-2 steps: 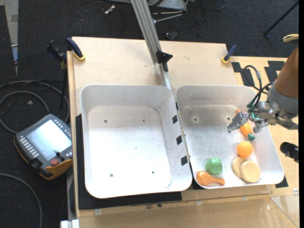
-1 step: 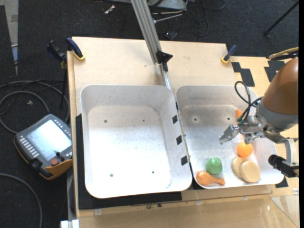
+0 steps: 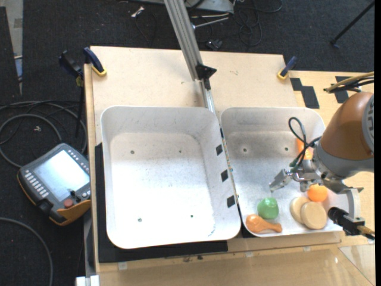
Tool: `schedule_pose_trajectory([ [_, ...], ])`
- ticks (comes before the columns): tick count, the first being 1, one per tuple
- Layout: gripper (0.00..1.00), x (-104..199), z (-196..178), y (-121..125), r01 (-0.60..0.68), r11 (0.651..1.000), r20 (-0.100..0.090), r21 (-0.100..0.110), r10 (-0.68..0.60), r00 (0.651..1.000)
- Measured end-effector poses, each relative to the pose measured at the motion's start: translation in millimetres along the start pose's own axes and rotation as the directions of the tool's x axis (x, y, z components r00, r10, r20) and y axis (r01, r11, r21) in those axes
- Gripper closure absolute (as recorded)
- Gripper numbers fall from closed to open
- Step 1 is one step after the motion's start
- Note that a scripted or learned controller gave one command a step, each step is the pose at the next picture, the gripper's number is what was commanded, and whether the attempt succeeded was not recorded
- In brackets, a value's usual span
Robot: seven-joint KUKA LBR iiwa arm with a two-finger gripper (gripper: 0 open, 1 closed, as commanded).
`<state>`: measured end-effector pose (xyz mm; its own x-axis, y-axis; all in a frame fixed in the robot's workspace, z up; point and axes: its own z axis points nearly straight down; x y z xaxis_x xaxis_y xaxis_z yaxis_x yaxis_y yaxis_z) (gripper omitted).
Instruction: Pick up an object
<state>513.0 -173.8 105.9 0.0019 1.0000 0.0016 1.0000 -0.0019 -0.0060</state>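
Observation:
My gripper [image 3: 292, 180] hangs over the right bin [image 3: 262, 121], near its front right part, on the grey arm with the orange band [image 3: 351, 136]. Just right of the gripper lies an orange ball [image 3: 317, 193]. A green ball [image 3: 268, 207] sits below and left of the gripper, apart from it. A cream round piece [image 3: 311, 214] rests in the bin's front right corner. An orange pear-shaped piece [image 3: 262, 223] lies against the front wall. A small orange thing [image 3: 300, 148] peeks out behind the arm's cable.
The left bin [image 3: 113, 130] stands beside the right one, sharing a middle wall with black marks [image 3: 225, 174]. A slanted metal pole [image 3: 187, 37] rises behind the bins. A teach pendant [image 3: 56, 183] lies off the bench to the left.

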Motion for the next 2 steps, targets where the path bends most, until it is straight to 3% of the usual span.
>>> schedule_pose_trajectory([
  [1, 0.00, 0, 10, 1, 0.001, 1.000, 0.002, -0.006, -0.001, 1.000],
  [2, 1.00, 0, 0, 1, 0.001, 1.000, 0.002, -0.009, -0.001, 1.000],
])
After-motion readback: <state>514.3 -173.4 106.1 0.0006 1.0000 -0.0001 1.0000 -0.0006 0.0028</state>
